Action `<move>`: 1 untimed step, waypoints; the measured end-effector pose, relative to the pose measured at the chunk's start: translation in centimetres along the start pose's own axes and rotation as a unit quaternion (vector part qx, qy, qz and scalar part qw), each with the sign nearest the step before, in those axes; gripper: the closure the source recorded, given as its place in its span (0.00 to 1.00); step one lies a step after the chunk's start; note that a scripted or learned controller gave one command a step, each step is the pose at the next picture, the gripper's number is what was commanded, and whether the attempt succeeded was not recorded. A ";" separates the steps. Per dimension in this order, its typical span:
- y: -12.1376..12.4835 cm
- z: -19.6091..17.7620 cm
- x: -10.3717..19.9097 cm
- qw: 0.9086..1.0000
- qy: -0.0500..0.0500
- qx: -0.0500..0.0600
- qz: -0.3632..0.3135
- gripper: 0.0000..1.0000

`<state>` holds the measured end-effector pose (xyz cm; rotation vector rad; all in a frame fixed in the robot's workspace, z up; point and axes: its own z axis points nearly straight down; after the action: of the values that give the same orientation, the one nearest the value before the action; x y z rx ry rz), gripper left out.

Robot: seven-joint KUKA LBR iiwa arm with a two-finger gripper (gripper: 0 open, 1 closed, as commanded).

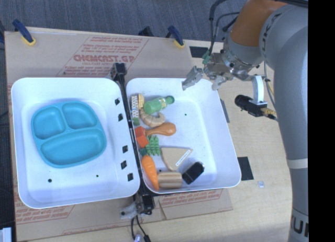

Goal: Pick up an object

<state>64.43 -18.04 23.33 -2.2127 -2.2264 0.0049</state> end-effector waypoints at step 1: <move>-5.5 11.3 4.1 0.996 0.001 0.002 0.092 0.00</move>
<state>58.84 -13.94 12.05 -2.4057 -2.0110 0.0062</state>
